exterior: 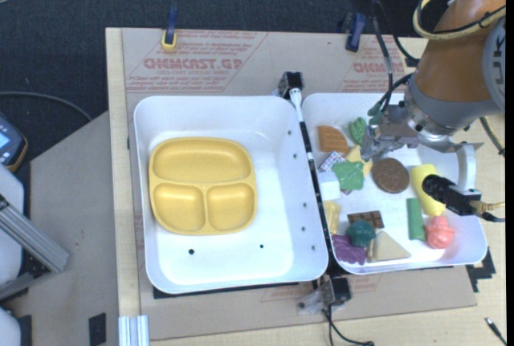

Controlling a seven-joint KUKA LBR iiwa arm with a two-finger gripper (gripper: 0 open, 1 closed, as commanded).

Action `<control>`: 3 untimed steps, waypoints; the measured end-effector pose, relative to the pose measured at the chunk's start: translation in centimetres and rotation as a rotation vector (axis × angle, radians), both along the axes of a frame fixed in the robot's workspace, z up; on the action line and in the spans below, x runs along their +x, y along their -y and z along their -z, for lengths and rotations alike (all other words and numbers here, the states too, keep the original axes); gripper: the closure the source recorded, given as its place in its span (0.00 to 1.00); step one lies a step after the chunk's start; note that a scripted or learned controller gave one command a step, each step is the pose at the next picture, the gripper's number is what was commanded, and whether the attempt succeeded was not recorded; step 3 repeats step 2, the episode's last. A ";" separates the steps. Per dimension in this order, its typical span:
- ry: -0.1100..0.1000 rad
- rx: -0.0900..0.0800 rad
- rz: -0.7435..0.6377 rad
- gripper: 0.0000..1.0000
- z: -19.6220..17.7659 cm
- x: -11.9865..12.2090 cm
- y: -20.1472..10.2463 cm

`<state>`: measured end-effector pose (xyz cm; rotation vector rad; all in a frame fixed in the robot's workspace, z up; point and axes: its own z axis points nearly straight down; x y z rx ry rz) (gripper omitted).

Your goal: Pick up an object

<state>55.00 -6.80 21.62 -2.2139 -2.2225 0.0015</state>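
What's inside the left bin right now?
The left bin holds one yellow divided tray with three compartments, nothing visible in them. Whatever lies under the tray is covered.

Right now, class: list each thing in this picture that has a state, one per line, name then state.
Yellow tray: upright in the left bin, its three compartments hold nothing.
Brown disc: flat in the right bin, untouched.
Pink toy: resting by the right bin's near corner.
Claw: low over the right bin's toys, nothing seen held.
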 end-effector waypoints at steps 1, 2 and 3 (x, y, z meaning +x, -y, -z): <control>0.001 -0.001 0.003 1.00 0.1 0.0 -0.1; 0.002 -0.001 0.005 1.00 -1.3 -1.2 -0.3; 0.002 -0.001 0.005 1.00 -1.3 -1.2 -0.3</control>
